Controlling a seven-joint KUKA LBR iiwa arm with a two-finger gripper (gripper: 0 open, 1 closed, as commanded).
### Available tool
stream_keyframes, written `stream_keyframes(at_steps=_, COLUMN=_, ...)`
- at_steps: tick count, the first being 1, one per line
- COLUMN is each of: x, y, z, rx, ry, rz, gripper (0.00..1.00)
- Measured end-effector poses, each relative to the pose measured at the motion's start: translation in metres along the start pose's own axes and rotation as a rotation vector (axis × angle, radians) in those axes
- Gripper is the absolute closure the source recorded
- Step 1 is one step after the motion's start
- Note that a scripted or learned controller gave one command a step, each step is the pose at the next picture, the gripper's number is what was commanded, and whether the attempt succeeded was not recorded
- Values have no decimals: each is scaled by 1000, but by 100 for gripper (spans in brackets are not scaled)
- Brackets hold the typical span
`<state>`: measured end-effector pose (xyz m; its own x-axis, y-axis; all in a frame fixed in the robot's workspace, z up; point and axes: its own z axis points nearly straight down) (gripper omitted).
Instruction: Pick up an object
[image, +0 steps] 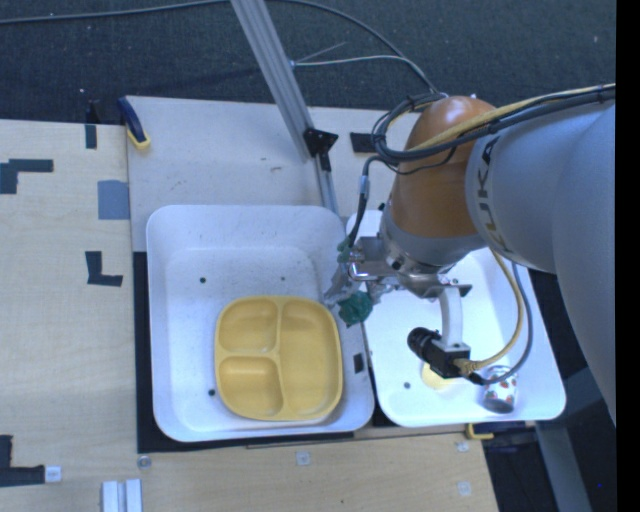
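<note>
Gripper (352, 290) and wrist hang low over the place where the two bins meet, at the right wall of the left bin (160, 300). Whether the gripper is apart or clamped cannot be told from this slant. Touching or just under its tip is a small green object (353, 311), the likeliest thing to pick up. It sits at the rim between the bins, and I cannot tell whether it rests there or is already caught. It looks light and small, perhaps soft, so a pinch across its middle should do, though the bin wall right beside it crowds the approach. Further out in the left bin lies one yellow plate (278, 357) with three compartments. It is stiff and smooth and would best be gripped at its raised rim. The right bin (540, 400) holds one small yellow piece (434, 377) and one shiny grey thing (499, 398) near its front corner. Both bins rest on the tabletop (60, 330).
</note>
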<state>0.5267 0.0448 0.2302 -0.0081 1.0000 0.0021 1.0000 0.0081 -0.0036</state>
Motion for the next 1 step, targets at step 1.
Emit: stream_keyframes(at_steps=1, x=54, y=-1, z=15, rx=1, ry=-2, rz=1, gripper=100)
